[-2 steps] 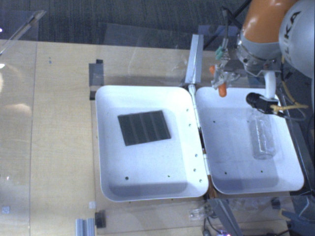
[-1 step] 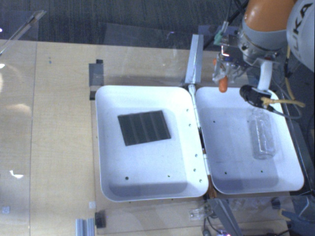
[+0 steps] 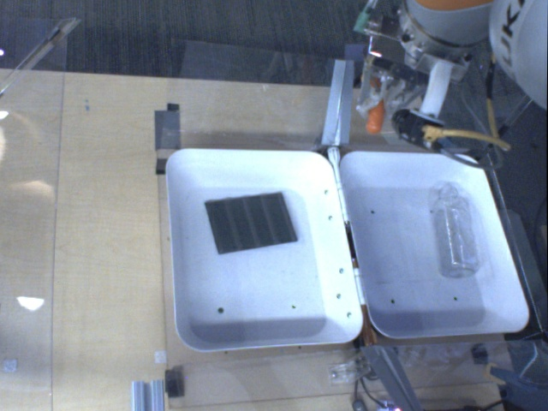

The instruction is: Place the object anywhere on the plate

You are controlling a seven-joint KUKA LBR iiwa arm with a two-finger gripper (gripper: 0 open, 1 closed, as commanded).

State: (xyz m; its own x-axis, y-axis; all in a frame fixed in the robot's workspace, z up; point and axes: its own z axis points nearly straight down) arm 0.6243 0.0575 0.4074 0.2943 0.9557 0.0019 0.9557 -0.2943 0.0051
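Observation:
A clear plastic bottle [image 3: 454, 229] lies on its side in the right bin [image 3: 402, 315], towards its right wall. A dark, ribbed, rectangular plate [image 3: 251, 222] lies flat in the left bin [image 3: 257, 315], in its upper middle. My gripper [image 3: 377, 101] hangs above the bench behind the right bin's far left corner, well away from both the bottle and the plate. A small orange piece [image 3: 374, 122] shows at the gripper's lower end. Whether it is a held thing is unclear.
A metal upright [image 3: 336, 110] stands at the back where the two bins meet, just left of the gripper. A yellow cable [image 3: 467, 135] runs from the wrist over the right bin's far edge. Bare wooden bench [image 3: 86, 229] lies to the left.

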